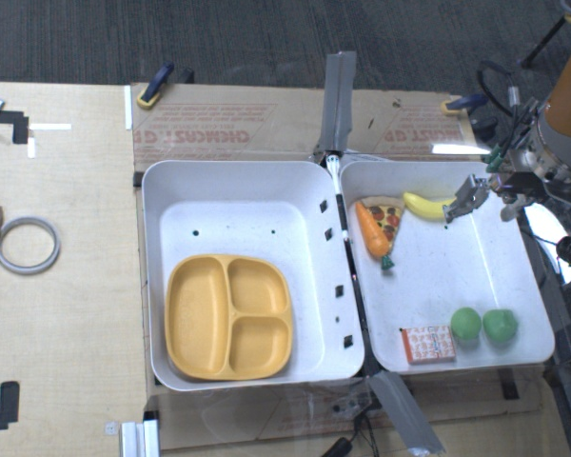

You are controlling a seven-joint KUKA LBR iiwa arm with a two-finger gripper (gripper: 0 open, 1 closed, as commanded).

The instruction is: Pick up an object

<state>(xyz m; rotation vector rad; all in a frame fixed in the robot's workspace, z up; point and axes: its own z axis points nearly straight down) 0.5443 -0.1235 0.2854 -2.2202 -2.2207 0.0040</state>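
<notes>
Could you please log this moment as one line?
hand: above right bin, beside banana | holding: nothing visible | carrot: untouched

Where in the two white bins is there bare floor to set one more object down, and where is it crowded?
Left bin: the far strip behind the yellow divided plate. Right bin: the middle, between carrot and green balls. Crowded: the far corner with pizza slice, banana and gripper, and the near edge by the small red box.

Right bin [514,284] centre open, banana [423,205] – carrot [372,232] perhaps crowding the far-left corner
</notes>
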